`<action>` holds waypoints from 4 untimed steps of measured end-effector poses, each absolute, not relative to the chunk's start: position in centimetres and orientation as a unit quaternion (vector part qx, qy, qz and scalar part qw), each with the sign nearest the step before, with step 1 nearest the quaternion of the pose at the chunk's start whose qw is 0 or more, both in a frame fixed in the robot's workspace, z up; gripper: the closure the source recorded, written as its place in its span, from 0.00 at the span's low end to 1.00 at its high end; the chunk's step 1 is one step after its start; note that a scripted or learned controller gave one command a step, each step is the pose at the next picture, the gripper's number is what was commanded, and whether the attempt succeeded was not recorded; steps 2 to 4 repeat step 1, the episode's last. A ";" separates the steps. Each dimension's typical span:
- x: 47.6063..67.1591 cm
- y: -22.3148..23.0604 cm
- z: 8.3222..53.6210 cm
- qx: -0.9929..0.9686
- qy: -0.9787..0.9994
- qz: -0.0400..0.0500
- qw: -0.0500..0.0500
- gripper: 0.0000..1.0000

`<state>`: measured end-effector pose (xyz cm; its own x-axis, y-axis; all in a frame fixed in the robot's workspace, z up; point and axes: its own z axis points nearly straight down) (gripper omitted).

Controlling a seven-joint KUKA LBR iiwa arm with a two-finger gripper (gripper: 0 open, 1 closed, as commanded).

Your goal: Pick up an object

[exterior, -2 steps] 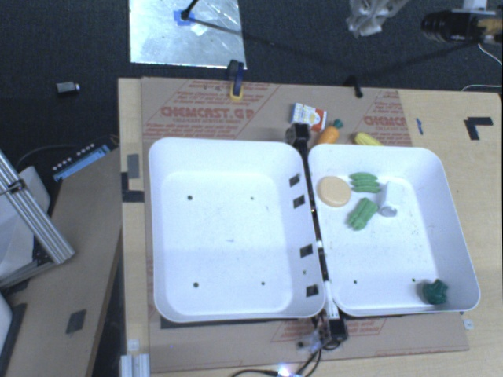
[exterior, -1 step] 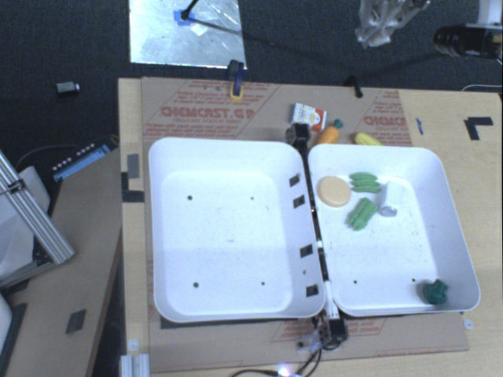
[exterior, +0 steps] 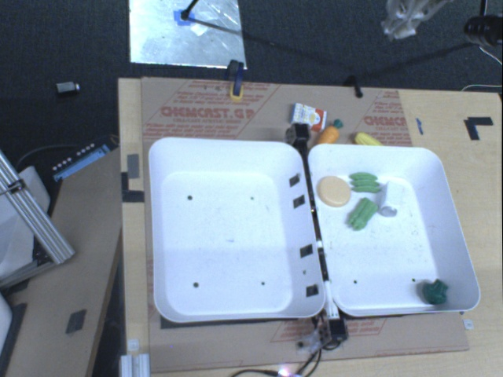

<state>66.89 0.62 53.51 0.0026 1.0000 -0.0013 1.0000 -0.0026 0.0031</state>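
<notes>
A robotics laboratory test cell. Two shallow white bins, the left bin (exterior: 224, 230) and the right bin (exterior: 440, 234), sit side by side on a brown board (exterior: 212, 108) printed with red lettering, itself laid on a pale wooden desk (exterior: 78, 242). Dark carpet (exterior: 63, 30) carries a taped metal sheet (exterior: 185, 22) and loose black cables (exterior: 314, 53). Aluminium framing (exterior: 31, 218) stands at left; small toy items lie in the right bin.

The brown board (exterior: 206, 110) under the bins bears red print reading "CHEMCAST G P" at its upper left. The same red print recurs at the upper right (exterior: 385, 121), partly hidden. Smaller lines beneath are too fine to read.
</notes>
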 end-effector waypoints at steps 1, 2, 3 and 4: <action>64.4 -0.3 53.6 0.707 0.707 0.001 0.001 1.00; 64.4 -0.3 53.6 0.707 0.707 0.001 0.001 1.00; 64.4 -0.3 53.6 0.707 0.707 0.001 0.001 1.00; 64.4 -0.3 53.6 0.707 0.707 0.001 0.001 1.00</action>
